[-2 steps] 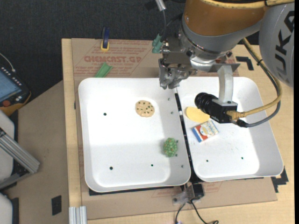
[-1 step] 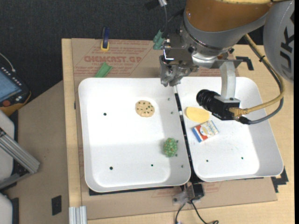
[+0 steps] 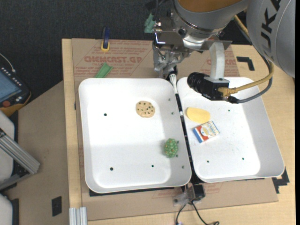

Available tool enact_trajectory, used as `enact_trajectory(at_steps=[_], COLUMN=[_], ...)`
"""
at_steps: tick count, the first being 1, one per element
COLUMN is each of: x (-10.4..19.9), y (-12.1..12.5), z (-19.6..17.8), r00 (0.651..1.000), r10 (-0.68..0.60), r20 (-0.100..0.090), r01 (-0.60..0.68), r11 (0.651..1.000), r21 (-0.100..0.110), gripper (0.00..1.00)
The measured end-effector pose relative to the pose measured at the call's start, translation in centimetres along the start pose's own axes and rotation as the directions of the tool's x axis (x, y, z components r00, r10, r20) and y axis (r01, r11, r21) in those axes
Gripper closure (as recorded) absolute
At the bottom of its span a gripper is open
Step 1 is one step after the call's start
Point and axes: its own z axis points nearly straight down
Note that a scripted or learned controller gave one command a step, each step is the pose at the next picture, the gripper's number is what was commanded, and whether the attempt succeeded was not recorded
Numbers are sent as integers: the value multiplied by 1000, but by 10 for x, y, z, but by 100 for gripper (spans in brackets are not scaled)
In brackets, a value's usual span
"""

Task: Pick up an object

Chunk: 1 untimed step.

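Observation:
A round chocolate-chip cookie (image 3: 146,109) lies in the upper middle of the left bin (image 3: 93,125). A small green bumpy object (image 3: 171,147) sits near that bin's right wall. In the right bin (image 3: 253,144) a yellow oval piece (image 3: 198,114) lies near the left wall, with a small red, white and blue box (image 3: 206,131) just below it. My gripper (image 3: 165,69) hangs at the far edge of the bins, over the divide between them, above and apart from every object. Nothing shows in it.
A black camera unit (image 3: 206,86) with a cable juts out over the right bin's far left corner. On the cardboard behind the bins lie a green strip (image 3: 103,70) and a blue-and-yellow clip (image 3: 106,40). The arm's body fills the top right.

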Motion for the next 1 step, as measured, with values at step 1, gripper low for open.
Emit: enact_trajectory(at_steps=[1], x=[62], y=[29], z=[64], r00=[1000], r10=[-4], r20=[1], r01=[4], r11=[1000], r21=[10], gripper=[100])
